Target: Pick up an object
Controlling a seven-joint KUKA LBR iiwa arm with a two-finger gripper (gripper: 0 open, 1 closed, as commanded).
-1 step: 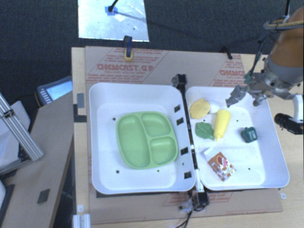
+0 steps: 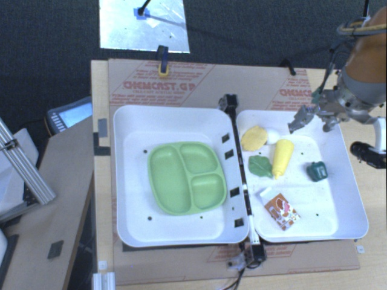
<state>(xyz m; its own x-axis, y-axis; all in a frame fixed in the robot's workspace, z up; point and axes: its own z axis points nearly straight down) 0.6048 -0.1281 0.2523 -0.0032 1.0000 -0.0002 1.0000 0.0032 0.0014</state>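
Red snack packet (image 2: 282, 211) sits nearest in the right bin (image 2: 347, 219), clear of everything; claw (image 2: 312, 119) hangs spread and empty over the bin's far rim; I'd go for the yellow bottle (image 2: 282, 157), fingers straddling its narrow width, avoiding the green leaf (image 2: 260, 165) touching it.

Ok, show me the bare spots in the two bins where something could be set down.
Left bin: a bare white margin runs all round the green divided plate, widest along its left wall. Right bin: bare floor at the near right corner, right of the red packet and below the dark green object. Crowded: its far left, where the yellow bottle, yellow lump and green leaf cluster.
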